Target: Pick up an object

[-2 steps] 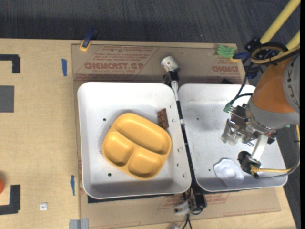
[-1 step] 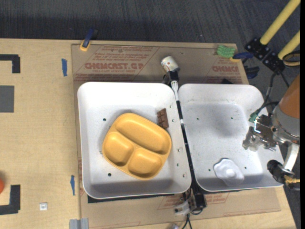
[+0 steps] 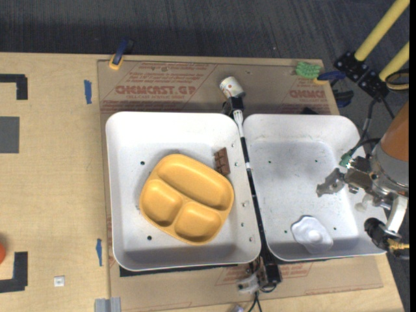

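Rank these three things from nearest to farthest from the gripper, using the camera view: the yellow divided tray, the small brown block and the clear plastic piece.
Measured from the gripper over the right bin:
1. Clear plastic piece, right bin, near its front edge.
2. Small brown block, left bin, close to the divider between bins.
3. Yellow divided tray, middle of the left bin.

Arm (image 3: 398,142): one orange, rounded segment visible at the frame's right edge, above a grey metallic wrist assembly. Tool (image 3: 331,184): pale grey metal, angular, with small bracket-like parts. A green fitting sits on the wrist's left side. Black cabling runs along the wrist; a black rounded connector hangs below.
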`<state>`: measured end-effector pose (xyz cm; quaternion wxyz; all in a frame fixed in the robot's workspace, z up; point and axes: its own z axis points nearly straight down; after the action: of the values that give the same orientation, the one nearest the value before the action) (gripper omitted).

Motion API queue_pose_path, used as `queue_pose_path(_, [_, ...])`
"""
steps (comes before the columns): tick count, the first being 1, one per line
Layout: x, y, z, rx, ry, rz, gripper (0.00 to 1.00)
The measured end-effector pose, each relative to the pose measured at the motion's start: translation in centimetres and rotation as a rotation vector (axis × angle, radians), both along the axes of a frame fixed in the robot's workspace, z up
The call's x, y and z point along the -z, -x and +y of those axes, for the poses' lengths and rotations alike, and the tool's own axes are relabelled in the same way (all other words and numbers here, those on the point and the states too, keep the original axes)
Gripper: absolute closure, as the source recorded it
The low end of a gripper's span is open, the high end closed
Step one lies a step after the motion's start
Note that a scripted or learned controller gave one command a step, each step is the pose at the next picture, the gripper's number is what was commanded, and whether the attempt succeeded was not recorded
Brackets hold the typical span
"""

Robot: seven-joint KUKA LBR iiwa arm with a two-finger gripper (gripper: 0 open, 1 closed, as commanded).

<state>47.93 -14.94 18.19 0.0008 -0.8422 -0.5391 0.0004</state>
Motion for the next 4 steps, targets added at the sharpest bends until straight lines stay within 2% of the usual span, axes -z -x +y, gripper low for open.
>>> queue_pose_path(1, [8.8,-7.2,-2.7,-0.081,0.001,0.000,0.00])
queue_pose_path(2, [9.6,-11.5,-4.2,-0.263,-0.026,-0.003,0.00])
queue_pose_path(3, [9.7,-15.3,-3.1,-0.357,0.002,-0.003,0.00])
queue_pose_path(4, [9.7,-9.2,2.9,-0.290,-0.001,-0.001,0.00])
